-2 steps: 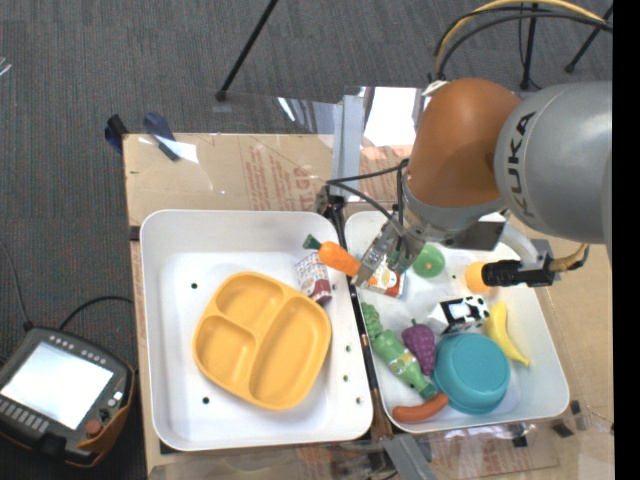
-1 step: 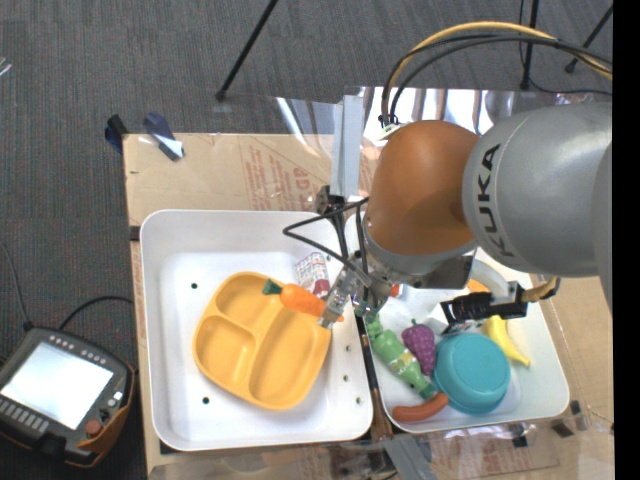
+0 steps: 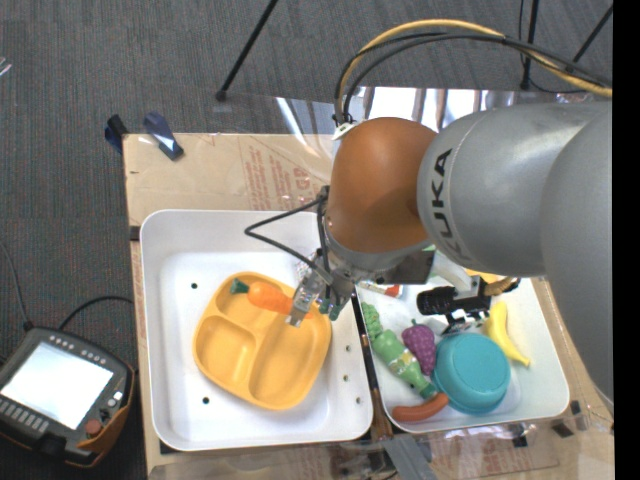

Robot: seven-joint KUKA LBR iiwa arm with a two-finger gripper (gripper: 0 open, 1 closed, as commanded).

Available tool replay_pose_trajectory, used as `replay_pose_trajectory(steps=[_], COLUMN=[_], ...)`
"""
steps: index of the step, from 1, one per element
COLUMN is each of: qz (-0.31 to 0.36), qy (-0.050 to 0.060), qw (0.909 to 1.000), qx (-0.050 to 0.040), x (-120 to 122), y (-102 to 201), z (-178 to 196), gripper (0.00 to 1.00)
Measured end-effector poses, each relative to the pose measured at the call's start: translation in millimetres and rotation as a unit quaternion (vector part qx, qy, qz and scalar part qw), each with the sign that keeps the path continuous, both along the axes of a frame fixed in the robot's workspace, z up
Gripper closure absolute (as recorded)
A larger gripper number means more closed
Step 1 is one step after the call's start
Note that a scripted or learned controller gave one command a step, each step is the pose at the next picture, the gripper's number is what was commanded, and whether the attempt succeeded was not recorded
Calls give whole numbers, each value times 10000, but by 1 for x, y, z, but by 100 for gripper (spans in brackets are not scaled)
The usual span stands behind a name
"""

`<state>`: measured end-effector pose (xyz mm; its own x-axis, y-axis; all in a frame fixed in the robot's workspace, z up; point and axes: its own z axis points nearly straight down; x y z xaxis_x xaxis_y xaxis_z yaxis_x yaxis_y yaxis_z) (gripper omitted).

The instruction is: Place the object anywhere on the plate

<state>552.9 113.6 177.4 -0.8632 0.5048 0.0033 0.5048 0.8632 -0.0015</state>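
The small orange toy carrot lies in the upper compartment of the yellow sectioned plastic plate, inside the left white bin. The claw hangs just beside its right end, though I cannot tell its state. It looks like the placing is done; the next move would be a clean lift away.

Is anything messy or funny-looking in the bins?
Nothing looks spilled or broken. The toy carrot lies on the yellow plate in the left bin, by the claw. The other toys sit crowded together in the right bin.
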Motion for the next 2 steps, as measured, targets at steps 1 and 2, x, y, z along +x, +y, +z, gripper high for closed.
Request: replay_pose_trajectory(steps=[1, 2], qz=[149, 139], qy=[-12, -12], qw=[9999, 9999], qx=[3, -2], x=[-17, -17], y=[57, 55], z=[13, 13], gripper=[100, 0])
